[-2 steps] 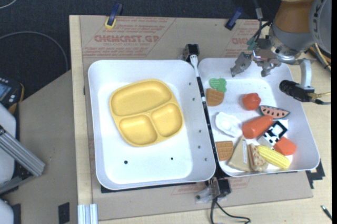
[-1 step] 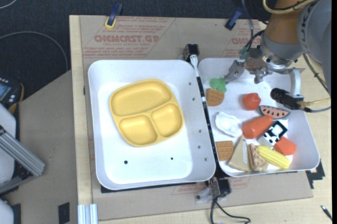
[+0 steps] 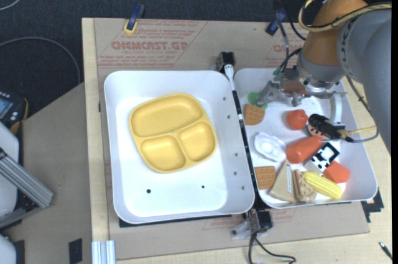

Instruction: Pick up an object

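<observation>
My gripper [image 3: 281, 90] hangs over the far left part of the right bin [image 3: 367, 177], close to a small green piece [image 3: 254, 97] and a round tan biscuit [image 3: 253, 114]. Just to its right lies a red piece [image 3: 296, 118]. Nearer the front are a white piece [image 3: 268, 146], an orange-red sausage shape [image 3: 303, 148], a black-and-white tagged block [image 3: 323, 157], a small orange piece [image 3: 337, 172], a yellow corn cob [image 3: 322, 185], a bread slice [image 3: 285, 187] and a square cracker [image 3: 265, 176]. I see nothing held in the gripper.
The left bin [image 3: 118, 132] holds a yellow divided plate [image 3: 172, 131]. A ridge with screws [image 3: 239, 126] separates the two bins. The grey arm with its orange band [image 3: 329, 23] comes in over the right bin's far right corner.
</observation>
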`<state>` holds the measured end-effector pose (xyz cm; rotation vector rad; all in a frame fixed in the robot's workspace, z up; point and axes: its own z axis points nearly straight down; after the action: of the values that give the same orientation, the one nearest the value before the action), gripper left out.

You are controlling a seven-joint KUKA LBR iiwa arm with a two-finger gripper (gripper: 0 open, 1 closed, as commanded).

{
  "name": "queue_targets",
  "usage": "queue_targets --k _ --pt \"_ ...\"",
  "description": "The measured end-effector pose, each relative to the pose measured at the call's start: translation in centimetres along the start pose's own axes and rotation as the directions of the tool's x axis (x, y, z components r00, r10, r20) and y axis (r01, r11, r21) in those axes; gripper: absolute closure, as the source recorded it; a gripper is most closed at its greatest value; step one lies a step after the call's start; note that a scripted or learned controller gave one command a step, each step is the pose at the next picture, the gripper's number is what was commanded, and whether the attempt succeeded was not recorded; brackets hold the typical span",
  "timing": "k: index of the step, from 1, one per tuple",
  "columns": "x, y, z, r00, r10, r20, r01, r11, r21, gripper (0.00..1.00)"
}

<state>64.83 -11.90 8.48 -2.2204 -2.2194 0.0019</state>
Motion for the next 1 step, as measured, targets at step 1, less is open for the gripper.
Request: queue_targets --k 1 --pt "0.01 0.18 -1.45 1.000 0.000 0.000 0.000 1.000 -0.007 1.00"
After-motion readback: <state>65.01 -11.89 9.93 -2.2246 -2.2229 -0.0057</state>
